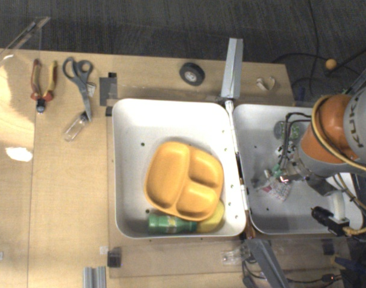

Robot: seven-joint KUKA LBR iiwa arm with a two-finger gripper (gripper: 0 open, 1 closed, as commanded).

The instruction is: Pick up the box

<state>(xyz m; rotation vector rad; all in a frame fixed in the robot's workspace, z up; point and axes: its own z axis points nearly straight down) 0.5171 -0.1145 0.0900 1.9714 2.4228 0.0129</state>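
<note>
Wooden bench (63, 209), right bin (255, 128): gripper (283, 174), spread not discernible, hangs low over a small pale item, probably the box (278, 191); centre squarely on it before closing.

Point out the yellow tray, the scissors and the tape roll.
yellow tray (184, 179), camera view, middle ridge between its compartments.
scissors (83, 84), camera view, near the pivot below the handles.
tape roll (192, 74), camera view, its dark ring.
</note>
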